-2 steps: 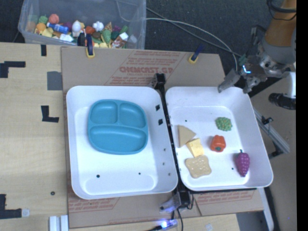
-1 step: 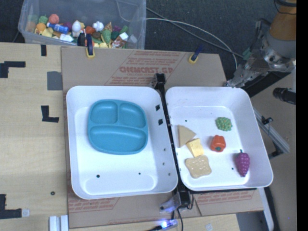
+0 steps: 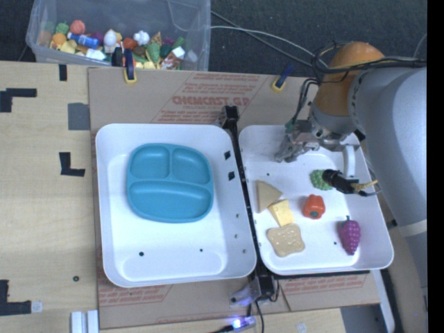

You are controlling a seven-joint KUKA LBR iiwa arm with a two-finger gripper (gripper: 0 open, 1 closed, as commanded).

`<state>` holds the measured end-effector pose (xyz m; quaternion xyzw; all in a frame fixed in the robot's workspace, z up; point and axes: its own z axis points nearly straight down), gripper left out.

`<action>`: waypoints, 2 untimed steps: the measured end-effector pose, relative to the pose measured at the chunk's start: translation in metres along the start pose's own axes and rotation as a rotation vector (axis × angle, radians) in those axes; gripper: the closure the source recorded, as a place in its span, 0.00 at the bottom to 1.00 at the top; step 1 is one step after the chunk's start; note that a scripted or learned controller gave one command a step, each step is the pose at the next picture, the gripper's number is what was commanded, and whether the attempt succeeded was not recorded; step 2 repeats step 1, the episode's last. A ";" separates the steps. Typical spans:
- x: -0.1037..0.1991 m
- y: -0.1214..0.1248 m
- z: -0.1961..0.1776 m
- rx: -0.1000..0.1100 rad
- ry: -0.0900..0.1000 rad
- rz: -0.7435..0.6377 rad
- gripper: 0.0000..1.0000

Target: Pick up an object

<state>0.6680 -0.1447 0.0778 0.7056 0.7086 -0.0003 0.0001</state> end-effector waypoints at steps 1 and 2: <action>-0.018 -0.047 -0.175 -0.003 -0.001 0.005 1.00; -0.018 -0.047 -0.175 -0.003 -0.001 0.005 1.00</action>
